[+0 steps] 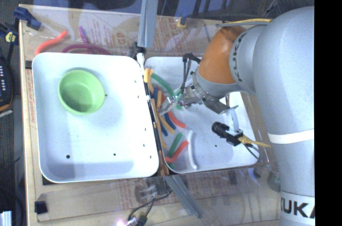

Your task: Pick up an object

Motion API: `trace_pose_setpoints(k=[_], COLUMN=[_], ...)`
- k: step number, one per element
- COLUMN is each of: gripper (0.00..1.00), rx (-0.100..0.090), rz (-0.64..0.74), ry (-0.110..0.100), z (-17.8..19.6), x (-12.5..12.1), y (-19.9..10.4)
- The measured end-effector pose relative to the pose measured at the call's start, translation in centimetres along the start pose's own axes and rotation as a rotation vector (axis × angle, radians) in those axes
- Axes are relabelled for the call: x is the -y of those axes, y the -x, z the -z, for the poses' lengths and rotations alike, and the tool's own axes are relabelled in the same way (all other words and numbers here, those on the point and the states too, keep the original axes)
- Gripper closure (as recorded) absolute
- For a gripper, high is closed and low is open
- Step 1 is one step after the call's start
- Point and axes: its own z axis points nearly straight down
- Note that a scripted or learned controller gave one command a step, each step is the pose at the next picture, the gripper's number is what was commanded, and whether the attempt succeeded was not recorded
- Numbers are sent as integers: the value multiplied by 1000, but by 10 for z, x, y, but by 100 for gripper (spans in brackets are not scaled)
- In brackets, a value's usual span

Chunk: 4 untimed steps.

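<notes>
- Grey arm (278,86) with its orange band reaches in from the right over the right bin (214,163), 1 of 2 white bins set side by side.
- Its gripper (173,103) is low at that bin's left side, among a heap of coloured sticks (168,123): green, orange, blue, yellow and red.
- Whether the gripper is clamped or apart I cannot tell; the tips are lost among the sticks.
- Left bin (80,161) holds a green bowl (81,91), upright, near its upper left corner.
- On the bench (107,24) behind the left bin lie an orange stick and a pink hoop.
</notes>
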Motion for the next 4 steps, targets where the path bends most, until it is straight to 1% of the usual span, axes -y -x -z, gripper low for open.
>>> trace_pose_setpoints(k=[1,2,3,4], gripper=[100,100,0,0], rx=[-4,-3,-3,-3], rz=[7,48,48,-52], ry=[3,3,3,3], z=[12,150,150,9], x=[-2,-16,-16,-16], y=[-3,-24,-24,2])
